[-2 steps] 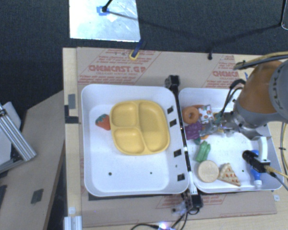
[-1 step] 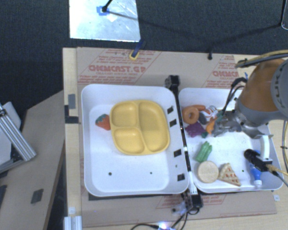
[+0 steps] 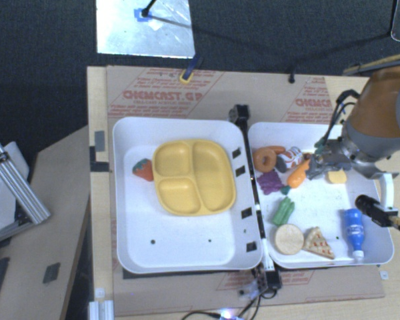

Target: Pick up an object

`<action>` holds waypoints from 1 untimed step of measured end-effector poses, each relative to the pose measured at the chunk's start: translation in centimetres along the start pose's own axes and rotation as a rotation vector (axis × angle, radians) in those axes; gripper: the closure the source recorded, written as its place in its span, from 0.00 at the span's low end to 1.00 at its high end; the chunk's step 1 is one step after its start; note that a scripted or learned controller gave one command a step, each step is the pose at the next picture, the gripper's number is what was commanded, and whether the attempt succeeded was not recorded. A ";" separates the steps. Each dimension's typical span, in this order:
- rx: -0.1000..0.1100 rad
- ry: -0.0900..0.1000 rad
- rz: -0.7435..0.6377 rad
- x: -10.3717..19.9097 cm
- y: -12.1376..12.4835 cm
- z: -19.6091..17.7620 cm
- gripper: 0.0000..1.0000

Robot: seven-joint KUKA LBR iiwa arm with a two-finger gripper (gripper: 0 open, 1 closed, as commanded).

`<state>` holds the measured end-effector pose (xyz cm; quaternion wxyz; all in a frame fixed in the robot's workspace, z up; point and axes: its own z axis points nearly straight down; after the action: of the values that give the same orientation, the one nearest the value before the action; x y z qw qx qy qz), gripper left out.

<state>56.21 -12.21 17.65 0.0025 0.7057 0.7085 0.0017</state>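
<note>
The right bin (image 3: pixel 373 209) holds several toy foods: a brown donut (image 3: pixel 264 159), a small white and red item (image 3: pixel 291 156), an orange carrot (image 3: pixel 298 173), purple grapes (image 3: pixel 270 182), a yellow cheese piece (image 3: pixel 336 176), a green pickle (image 3: pixel 283 211), a round cracker (image 3: pixel 288 239), a pizza slice (image 3: pixel 318 243) and a blue bottle (image 3: pixel 353 231). My gripper (image 3: pixel 319 160) is low over the upper part of this bin, right at the carrot's upper right end and just left of the cheese. Its dark body hides the contact point.
The left bin (image 3: pixel 130 232) carries a yellow divided plate (image 3: pixel 192 177) with a strawberry (image 3: pixel 143 169) beside its left edge. A black divider (image 3: pixel 250 179) runs between the bins. The arm's grey and orange body (image 3: pixel 383 119) hangs over the right bin's upper right corner.
</note>
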 end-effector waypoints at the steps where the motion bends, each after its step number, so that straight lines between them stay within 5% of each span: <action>1: -0.001 0.000 -0.001 0.0 0.2 -5.1 1.00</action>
<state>56.38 -12.23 22.79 0.0030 0.7052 0.7090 0.0020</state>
